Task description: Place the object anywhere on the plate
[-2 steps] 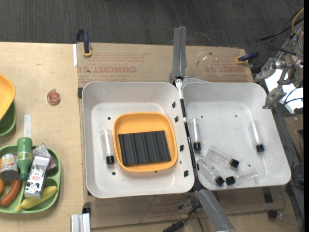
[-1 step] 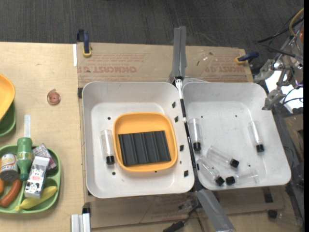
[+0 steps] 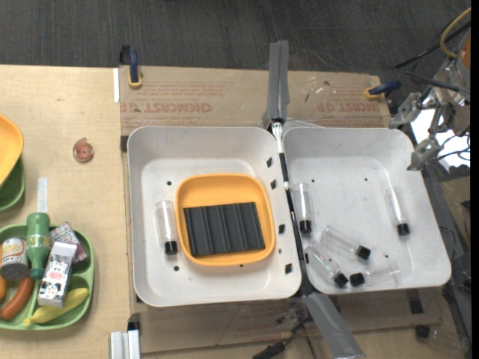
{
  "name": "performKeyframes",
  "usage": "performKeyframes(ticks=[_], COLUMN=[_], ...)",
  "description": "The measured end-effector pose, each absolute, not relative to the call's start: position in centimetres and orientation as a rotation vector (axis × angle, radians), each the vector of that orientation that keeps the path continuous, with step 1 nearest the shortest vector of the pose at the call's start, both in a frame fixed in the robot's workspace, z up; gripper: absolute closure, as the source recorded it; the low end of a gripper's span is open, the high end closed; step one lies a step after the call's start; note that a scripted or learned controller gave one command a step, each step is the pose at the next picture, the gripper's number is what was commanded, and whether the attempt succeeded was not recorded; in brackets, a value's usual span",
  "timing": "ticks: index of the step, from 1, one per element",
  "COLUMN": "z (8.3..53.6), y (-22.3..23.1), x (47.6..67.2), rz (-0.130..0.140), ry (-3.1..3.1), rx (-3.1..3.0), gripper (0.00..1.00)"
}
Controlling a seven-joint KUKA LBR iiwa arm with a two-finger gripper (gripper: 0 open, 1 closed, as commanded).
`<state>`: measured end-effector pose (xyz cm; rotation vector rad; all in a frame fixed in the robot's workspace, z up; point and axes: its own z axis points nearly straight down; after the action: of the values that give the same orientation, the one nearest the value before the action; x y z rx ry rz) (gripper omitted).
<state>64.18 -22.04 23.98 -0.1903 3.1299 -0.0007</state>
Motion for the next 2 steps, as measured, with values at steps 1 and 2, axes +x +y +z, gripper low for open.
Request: performKeyframes(ticks=[1,2], z=[23.9,22.7], y=[-22.0,-22.0], x=[64.7,66.0], rz=[-0.003,0.000], ry=[3.120,3.055], rx=[-0.291,-0.704], gripper=[0.00,0.00])
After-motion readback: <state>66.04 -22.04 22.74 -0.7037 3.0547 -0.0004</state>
